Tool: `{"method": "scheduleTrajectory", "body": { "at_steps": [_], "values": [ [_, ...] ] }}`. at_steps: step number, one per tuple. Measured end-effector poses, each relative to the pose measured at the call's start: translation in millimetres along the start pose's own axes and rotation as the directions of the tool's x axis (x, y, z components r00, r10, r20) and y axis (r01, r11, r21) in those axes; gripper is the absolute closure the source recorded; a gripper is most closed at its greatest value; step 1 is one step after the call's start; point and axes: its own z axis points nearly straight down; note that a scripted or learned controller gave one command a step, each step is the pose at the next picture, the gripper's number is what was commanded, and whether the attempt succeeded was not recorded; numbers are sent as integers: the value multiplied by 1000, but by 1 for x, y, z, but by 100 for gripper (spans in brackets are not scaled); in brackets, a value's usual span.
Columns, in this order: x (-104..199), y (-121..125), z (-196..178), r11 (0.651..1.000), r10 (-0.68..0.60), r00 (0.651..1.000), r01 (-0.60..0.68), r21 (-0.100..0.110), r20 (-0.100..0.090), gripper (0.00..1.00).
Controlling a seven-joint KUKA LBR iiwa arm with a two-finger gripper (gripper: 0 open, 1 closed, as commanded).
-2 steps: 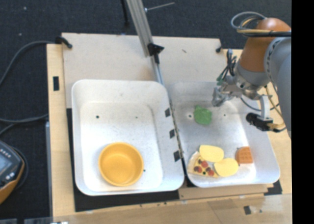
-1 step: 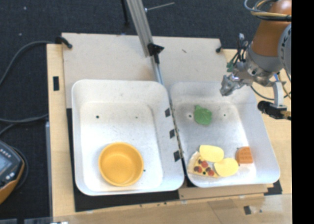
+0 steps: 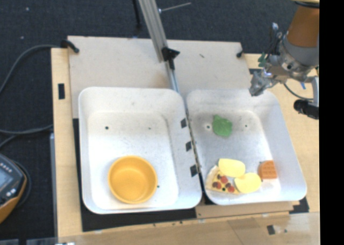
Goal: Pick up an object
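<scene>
**Arm poised over the right bin's far right corner**

Reaches in from the right, orange band above the wrist, gripper [image 3: 258, 85] hanging low over the far right corner of the right bin [image 3: 285, 125]. Jaw opening: cannot tell; nothing seen between them. Green object [image 3: 222, 126] near the bin's middle; yellow pieces [image 3: 239, 175] and orange block [image 3: 267, 170] along the near edge. Yellow bowl [image 3: 133, 179] in the left bin [image 3: 97, 109], near its near edge

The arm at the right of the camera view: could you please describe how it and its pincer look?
The arm shows a broad orange band above a grey wrist, with looped cables at its top. Its pincer is a small grey metal piece, and dark fittings sit beside the wrist.
</scene>
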Motion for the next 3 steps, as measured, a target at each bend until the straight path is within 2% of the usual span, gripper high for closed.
{"method": "scheduleTrajectory", "body": {
  "at_steps": [1, 2, 3],
  "values": [
    [46, -15, -9, 1000, -4, 1000, 4, 1, -2, 100],
    [100, -39, 0, 1000, -4, 1000, 4, 3, -2, 100],
    [147, -62, -11, 1000, -5, 1000, 5, 1, -4, 100]
  ]
}}
